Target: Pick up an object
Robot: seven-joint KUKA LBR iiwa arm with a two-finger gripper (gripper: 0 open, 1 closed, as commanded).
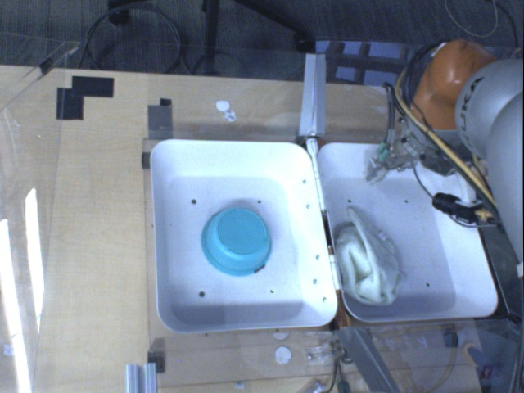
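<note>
A blue upside-down bowl (237, 241) sits near the middle of the left white bin (176, 187). A pale, crumpled clear-and-white bag-like object (367, 259) lies against the left wall of the right bin (458, 252). My gripper (381, 165) hangs over the back of the right bin, well behind the pale object and apart from it. Nothing shows between its tips.
The grey arm with its orange band (449, 72) and looping cables fills the upper right corner. A metal divider post (313, 88) stands behind the seam between the bins. Black tape marks (82, 95) lie on the wooden bench at the far left.
</note>
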